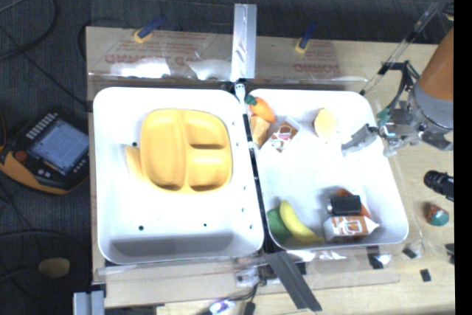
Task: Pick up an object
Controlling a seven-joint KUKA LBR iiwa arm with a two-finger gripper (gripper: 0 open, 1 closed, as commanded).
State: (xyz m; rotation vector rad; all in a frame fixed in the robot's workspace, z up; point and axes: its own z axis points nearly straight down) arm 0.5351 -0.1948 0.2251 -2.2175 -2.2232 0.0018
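From the camera view we see the gripper [366,136] poised over the right bin [383,181] near its right rim, and we cannot tell how it is set. In that bin lie a pale round fruit [325,123] just left of the gripper, a carrot [259,108] and small packet [282,134] by the divider, a banana [294,222] and a carton [346,221] at the near edge. The left bin [110,181] bears a yellow divided tray [185,149]

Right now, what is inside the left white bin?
The left white bin holds a yellow plastic divided tray, lying upside down or upright I cannot tell. Whatever lies beneath the tray is covered.
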